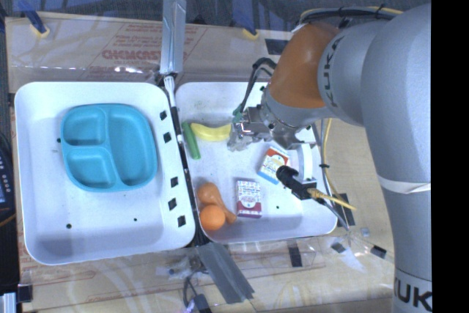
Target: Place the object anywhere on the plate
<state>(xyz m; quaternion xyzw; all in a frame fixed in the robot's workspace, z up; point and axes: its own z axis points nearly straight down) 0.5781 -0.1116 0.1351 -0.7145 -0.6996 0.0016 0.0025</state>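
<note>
A blue divided plate (110,145) lies in the left white bin (44,231). In the right bin (212,95) a yellow banana (207,132) rests beside a green stick-shaped piece (192,141) near the dividing wall. My gripper (240,137) hangs over the right bin, just right of the banana's end. Nothing can be seen held in it. The grey arm with its orange band (300,77) hides the bin's far right part.
Nearer the front of the right bin lie an orange ball (212,219), an orange carrot-like piece (209,193), a red and white carton (249,199) and a small red, white and blue box (272,164). A metal bar (173,33) stands between the bins.
</note>
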